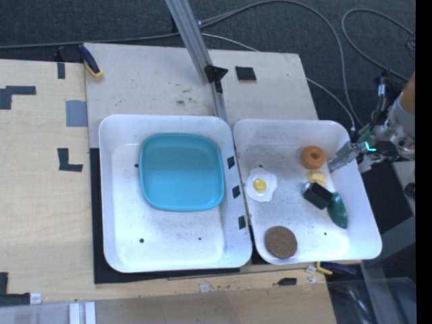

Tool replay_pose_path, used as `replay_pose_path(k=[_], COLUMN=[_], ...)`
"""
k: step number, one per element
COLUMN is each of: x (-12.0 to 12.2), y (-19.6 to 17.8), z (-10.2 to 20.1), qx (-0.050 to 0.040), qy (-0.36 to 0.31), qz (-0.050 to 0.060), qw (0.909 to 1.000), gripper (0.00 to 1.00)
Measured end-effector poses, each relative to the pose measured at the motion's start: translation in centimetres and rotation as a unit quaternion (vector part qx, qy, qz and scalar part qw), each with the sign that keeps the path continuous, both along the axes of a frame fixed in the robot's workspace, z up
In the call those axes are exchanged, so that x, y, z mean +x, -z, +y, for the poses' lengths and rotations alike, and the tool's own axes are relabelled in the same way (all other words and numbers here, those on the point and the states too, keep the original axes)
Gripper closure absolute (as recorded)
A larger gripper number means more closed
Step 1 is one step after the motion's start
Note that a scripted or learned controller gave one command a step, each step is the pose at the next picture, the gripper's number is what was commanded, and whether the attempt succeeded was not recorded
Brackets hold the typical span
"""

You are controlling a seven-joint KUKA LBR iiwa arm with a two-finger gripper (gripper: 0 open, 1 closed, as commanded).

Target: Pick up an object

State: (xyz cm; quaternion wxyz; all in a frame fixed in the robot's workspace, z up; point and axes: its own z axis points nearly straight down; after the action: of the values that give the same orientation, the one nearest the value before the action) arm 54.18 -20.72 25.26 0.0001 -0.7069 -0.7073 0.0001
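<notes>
Here the gripper [343, 156] hung over the right bin's [351, 252] three o'clock rim; whether it was parted or closed, I could not tell. The doughnut [312, 156] lay just beside it at nine o'clock, nearest.

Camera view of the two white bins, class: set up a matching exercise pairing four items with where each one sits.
Items:
1. square teal plastic plate
2. round orange doughnut
3. white fried egg with yellow yolk
4. round brown patty

Places:
A. right bin, near front edge
B. left bin, middle
C. right bin, far side, close to the claw
D. right bin, beside the divider between bins

Pairs: 1-B, 2-C, 3-D, 4-A
</notes>
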Motion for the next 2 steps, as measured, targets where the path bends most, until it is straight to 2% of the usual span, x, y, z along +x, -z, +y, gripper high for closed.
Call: replay_pose_path(k=[1, 2], x=[0.0, 0.1], y=[0.0, 6.3], z=[0.0, 0.0], qx=[0.0, 0.0007], qy=[0.0, 0.0], qz=[0.0, 0.003], qw=[1.0, 1.0], gripper=[0.0, 0.0])
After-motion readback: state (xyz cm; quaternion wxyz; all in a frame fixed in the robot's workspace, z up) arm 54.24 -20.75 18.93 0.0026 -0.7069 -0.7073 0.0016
